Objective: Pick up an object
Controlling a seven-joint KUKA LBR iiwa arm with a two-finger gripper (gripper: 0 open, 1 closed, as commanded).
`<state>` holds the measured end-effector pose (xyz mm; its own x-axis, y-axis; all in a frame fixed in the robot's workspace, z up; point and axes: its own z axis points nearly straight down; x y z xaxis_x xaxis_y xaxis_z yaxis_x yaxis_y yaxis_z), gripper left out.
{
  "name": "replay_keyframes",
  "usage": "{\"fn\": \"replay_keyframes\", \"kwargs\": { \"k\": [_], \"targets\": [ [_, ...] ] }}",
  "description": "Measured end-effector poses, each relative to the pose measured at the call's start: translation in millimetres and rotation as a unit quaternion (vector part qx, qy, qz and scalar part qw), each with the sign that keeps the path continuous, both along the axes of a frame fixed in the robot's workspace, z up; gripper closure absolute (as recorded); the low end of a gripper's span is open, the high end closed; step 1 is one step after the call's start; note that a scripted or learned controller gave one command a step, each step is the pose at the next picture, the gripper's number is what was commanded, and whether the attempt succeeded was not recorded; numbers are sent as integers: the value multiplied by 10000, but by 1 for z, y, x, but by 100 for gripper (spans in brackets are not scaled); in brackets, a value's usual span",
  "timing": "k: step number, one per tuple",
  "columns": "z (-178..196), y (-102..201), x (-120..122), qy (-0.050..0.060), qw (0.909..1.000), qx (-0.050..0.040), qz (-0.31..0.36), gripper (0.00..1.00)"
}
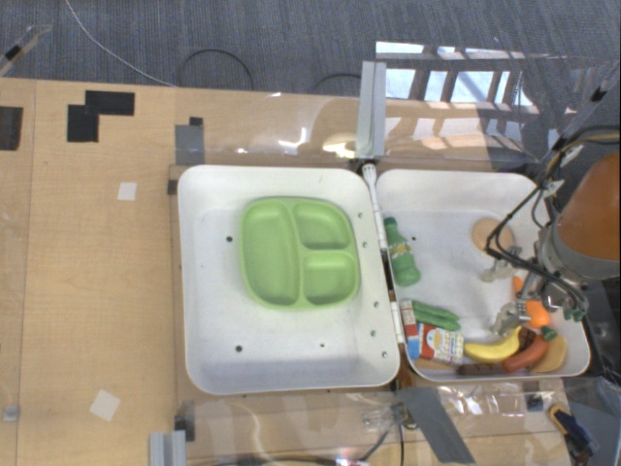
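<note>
wood bench (87, 289) on grey carpet, two white bins. green tray (298, 252) in left bin (209, 357). my gripper (524, 304) low in right bin (437, 207), just above banana (493, 348); grip state: can't tell.

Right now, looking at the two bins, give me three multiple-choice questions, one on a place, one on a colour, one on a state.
1. Where does the green divided plate lie?
A. left bin
B. right bin
C. bench
2. What colour is the bottle by the divider?
A. red
B. green
C. blue
3. How does the banana lie?
A. standing upright
B. on the plate
C. flat in the right bin's near corner

Answers: 1 A, it sits mid left bin. 2 B, it is green throughout. 3 C, it rests flat among items in the right bin.
</note>
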<state>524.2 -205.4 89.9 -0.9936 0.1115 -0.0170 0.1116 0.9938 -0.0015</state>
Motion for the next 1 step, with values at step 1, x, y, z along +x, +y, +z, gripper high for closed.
{"fn": "replay_keyframes", "kwargs": {
  "k": [1],
  "targets": [
    [15,0,6,-89,10000,-30,24,100]
  ]
}}
